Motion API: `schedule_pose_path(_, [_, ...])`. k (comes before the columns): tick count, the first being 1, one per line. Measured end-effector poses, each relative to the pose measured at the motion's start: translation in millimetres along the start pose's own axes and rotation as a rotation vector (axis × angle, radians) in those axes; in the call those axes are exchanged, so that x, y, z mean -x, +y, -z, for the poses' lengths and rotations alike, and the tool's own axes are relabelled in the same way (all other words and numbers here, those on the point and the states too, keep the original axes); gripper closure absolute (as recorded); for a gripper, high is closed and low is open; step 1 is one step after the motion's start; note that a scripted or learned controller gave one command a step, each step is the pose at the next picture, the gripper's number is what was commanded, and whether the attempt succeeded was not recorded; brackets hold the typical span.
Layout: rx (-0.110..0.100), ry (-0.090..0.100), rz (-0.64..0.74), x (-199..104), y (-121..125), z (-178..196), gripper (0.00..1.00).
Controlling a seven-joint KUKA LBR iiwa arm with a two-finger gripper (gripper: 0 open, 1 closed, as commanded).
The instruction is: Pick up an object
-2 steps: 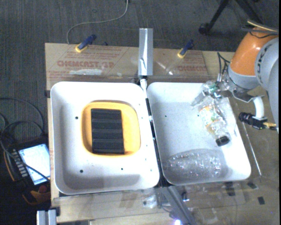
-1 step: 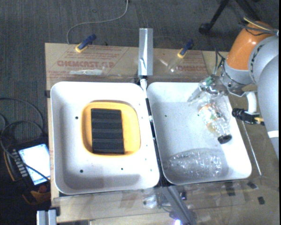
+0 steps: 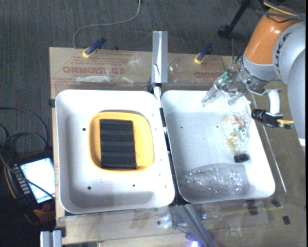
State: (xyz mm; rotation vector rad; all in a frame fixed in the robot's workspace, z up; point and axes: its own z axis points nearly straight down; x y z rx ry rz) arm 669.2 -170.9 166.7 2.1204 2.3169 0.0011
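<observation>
Where the grey arm with its orange band (image 3: 264,40) reaches in from the right, the two-finger gripper (image 3: 223,89) sits low over the far right corner of the right-hand shallow white bin (image 3: 195,138). Glare and clear plastic blur its tip, so whether it is spread or closed on anything cannot be told.

Just below it, running from its tip towards the near side, is a clear plastic bottle-like pack with small orange and green contents (image 3: 237,130), ending in a black cap (image 3: 241,158). Its upper end meets the gripper's tip, but a grasp cannot be made out. A crumpled clear plastic container (image 3: 215,181) lies along the near wall of the same bin, close to the black cap.

The left-hand shallow white bin (image 3: 71,138) holds a yellow rounded rectangular tray (image 3: 146,138) with a black ribbed rectangular block (image 3: 118,144) sitting inside it.

A metal strip (image 3: 159,55) stands between the bins at the far side. Both bins rest on a brown cardboard-covered bench (image 3: 92,71), which has two blue-and-yellow clamps (image 3: 93,47) on its far edge.
</observation>
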Motion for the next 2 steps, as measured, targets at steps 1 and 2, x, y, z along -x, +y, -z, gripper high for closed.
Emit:
schedule_pose_path(1, [-0.003, 0.001, -0.005, -62.2, 4.4, -22.2, 1.00])
schedule_pose_path(2, [-0.002, 0.000, 0.113, -135.1, 11.1, 17.0, 1.00])
